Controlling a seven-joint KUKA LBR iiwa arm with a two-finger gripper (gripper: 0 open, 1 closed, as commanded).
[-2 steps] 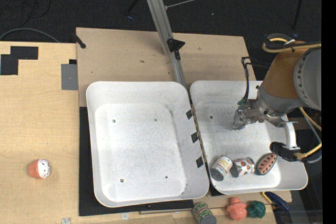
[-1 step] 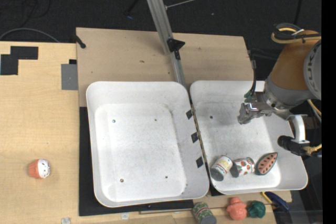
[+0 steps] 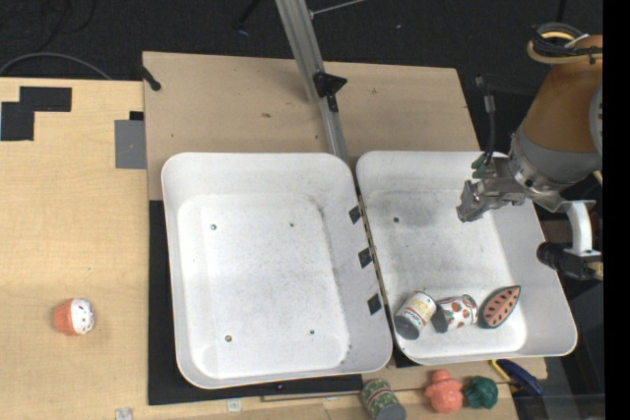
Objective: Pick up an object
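Two white bins sit side by side on the bench. The gripper (image 3: 479, 200) hangs over the right bin (image 3: 443, 241), near its far right side. Along that bin's near edge lie a small can (image 3: 416, 313), a spotted cup (image 3: 457, 312) just beside it, and a red oval toy (image 3: 499, 306). A small orange ball (image 3: 74, 317) rests on the bench, well left of the left bin (image 3: 256, 261).

No legible text or labels.

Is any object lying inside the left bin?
No: the left bin shows bare white floor, while three small objects lie in the right bin.
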